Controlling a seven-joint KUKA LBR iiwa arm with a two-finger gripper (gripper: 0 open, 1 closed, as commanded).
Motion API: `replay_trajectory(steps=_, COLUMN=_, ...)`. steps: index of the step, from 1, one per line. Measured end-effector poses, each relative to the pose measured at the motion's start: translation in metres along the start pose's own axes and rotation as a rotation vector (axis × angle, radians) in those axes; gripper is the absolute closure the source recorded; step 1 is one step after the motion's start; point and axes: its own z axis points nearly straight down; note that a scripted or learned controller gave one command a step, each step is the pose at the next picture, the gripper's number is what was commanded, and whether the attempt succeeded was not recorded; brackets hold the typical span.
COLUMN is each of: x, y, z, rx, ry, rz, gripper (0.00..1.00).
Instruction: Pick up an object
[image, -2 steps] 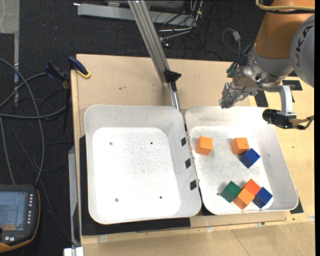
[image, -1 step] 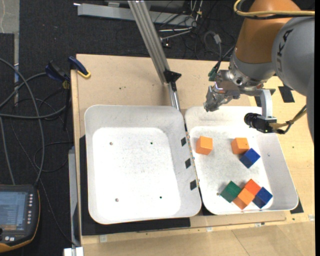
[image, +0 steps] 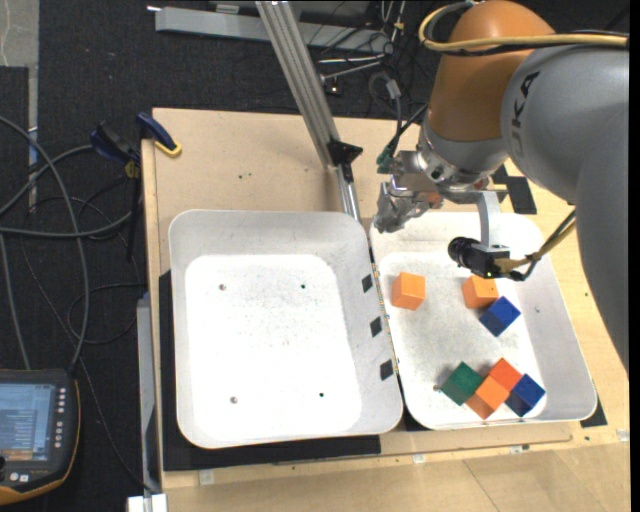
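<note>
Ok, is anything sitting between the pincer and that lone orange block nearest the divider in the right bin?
Nothing visible does. The pincer hangs over the far left corner of the right bin, and the orange block lies just nearer the camera, with bare bin floor between. The other blocks lie farther right.

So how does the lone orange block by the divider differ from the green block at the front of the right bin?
The orange block stands alone; the green block touches a cluster of orange and blue blocks. The orange block lies nearer the gripper; the green block lies toward the bin's near edge. Both are similar-sized cubes in the right bin.
</note>
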Motion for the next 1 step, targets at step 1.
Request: replay_trajectory(steps=1, x=0.0486, y=-0.0131, z=0.0201, rx=0.001, ry=-0.001, rz=0.001, gripper=1.00)
